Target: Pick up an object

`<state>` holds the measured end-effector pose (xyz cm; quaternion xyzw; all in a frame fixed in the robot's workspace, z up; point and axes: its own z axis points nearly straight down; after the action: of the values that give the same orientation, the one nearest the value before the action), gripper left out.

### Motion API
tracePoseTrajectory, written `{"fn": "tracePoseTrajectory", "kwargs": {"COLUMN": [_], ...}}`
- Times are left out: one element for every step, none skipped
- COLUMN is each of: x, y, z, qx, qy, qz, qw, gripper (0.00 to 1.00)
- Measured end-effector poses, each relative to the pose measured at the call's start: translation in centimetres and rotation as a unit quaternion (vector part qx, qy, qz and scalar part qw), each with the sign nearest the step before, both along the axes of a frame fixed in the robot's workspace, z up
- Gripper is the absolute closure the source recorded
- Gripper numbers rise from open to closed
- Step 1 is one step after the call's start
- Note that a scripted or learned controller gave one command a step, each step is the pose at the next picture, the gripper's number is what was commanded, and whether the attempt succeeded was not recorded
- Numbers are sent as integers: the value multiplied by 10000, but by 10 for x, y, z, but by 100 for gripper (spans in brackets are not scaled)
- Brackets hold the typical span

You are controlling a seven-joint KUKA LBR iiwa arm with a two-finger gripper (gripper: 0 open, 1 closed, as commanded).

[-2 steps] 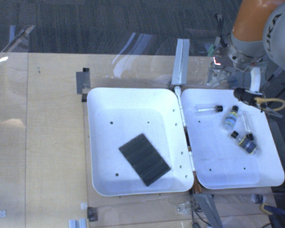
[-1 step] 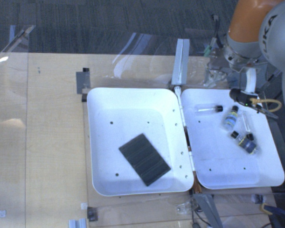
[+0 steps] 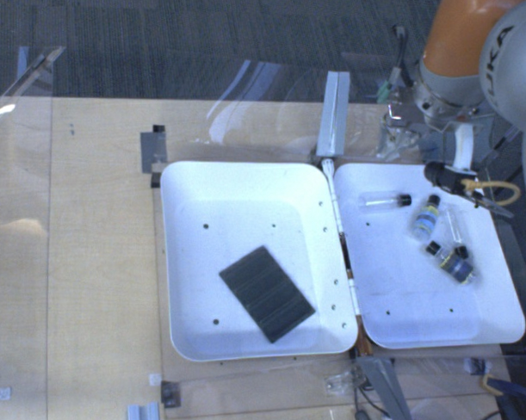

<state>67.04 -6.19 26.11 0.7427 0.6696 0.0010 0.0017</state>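
The claw (image 3: 406, 127) (I cannot tell if it grips anything) hangs over the back edge of the right bin (image 3: 500, 326), near small bottles (image 3: 425, 218).

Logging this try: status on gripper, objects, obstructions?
Gripper above right bin's far edge, nothing seen in it. Vials and syringe lie in right bin; dark pad in left bin. Nothing blocking.

Bright, even light, sharp focus, with glare on the white bins (image 3: 245, 175).
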Motion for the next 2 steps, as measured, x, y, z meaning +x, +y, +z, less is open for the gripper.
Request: {"fn": "tracePoseTrajectory", "kwargs": {"x": [0,0], "y": [15,44], "z": [7,11], "qx": [-4,-3], "qy": [-5,1], "qz": [354,939], "qw": [9994,9956], "gripper": [100,100]}}
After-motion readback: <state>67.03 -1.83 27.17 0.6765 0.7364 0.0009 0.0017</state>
